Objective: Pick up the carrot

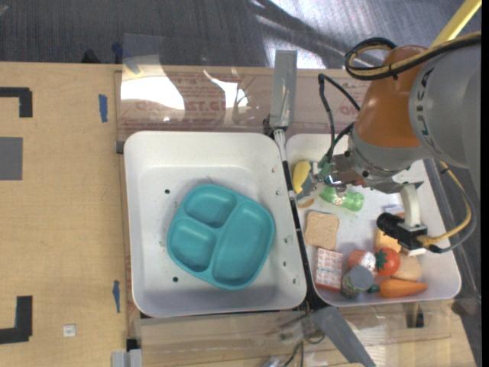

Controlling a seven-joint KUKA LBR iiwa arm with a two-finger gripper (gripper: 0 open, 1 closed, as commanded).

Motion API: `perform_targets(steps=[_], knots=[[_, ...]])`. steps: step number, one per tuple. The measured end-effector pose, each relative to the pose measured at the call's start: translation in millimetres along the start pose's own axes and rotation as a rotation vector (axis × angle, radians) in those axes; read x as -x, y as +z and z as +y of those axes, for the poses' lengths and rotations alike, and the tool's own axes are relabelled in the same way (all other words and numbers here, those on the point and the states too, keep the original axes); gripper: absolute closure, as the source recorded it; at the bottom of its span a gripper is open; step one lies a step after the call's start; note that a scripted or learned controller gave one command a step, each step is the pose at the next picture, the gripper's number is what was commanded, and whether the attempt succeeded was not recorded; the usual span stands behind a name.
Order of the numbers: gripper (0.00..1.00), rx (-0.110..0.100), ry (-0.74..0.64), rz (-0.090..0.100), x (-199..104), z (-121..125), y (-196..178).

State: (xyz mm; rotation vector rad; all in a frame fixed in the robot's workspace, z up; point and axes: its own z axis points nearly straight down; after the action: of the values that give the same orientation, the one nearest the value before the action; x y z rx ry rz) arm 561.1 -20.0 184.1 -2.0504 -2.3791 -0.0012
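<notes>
Gripper hangs over the upper left part of the right bin, low above a green toy and just right of a yellow piece that lies against the bin's left wall. From my remote seat I cannot tell whether it is wide or narrow, since the grey arm with its orange band covers it from above, and I see nothing held in it.

The carrot lies on its side in the lower right corner of the same bin, well apart from the gripper, pointing toward the right of the frame. It sits just below a red tomato and a pale block, and just right of a grey can. A tan slice of bread and a red-and-white checked packet lie along the bin's left side, below the green toy.

The left bin holds a teal divided plate, near its centre. Both bins rest on the light wooden desk, which carries black tape marks at the left of the frame.
</notes>
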Motion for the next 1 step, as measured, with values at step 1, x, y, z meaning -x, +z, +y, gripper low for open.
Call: perform_targets(steps=[1], knots=[[0.0,-0.004,0.334,0.0,23.9,-86.4,0.2]])
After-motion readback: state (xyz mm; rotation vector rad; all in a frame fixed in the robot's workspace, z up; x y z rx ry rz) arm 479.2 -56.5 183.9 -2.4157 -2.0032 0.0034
